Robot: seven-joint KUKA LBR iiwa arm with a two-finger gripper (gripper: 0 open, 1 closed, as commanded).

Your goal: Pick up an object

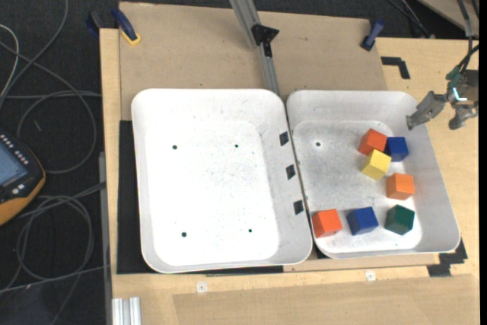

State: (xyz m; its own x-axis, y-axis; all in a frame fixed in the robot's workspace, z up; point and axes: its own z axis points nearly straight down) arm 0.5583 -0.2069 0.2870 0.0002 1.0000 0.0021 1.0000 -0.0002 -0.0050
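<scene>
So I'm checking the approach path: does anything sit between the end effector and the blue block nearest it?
Nothing visible does. The end effector hovers at the right bin's upper right rim, with only bare bin floor before the blue block.

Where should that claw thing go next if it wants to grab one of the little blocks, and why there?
Probably a short move left and down into the right bin. The gripper hangs above that bin's upper right rim with nothing between its jaws, which look spread. The nearest blocks are the blue cube and the orange cube beside it. They touch, so a clean grip may be hard.
</scene>
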